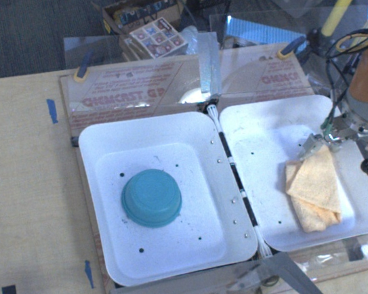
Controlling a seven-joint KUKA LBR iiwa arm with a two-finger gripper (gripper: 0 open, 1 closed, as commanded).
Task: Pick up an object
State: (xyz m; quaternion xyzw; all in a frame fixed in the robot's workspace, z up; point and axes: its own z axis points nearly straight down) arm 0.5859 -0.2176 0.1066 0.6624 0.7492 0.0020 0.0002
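A: We have our hand (324,137) low over the right bin (263,124), at the top corner of the tan cloth (313,188). That corner looks drawn up toward the hand, and the rest lies bunched on the bin floor.

B: Do we have it gripped?

A: We cannot tell. The view is too small and cluttered there to say whether the hand is open, closed, or pinching fabric.

B: Then our first worry is a thin pinch. If we caught only the corner's edge, the cloth could slide out as we lift, pulled by its own hanging weight.

A: Agreed. It is limp, so most of it would drag along the floor and might snag the near wall.

B: And the teal bowl (152,197)?

A: It sits upside down in the middle of the left bin (102,148), well apart from us. No risk there.

B: Last one: we are close to the right wall, so a slanted lift could knock the rim.
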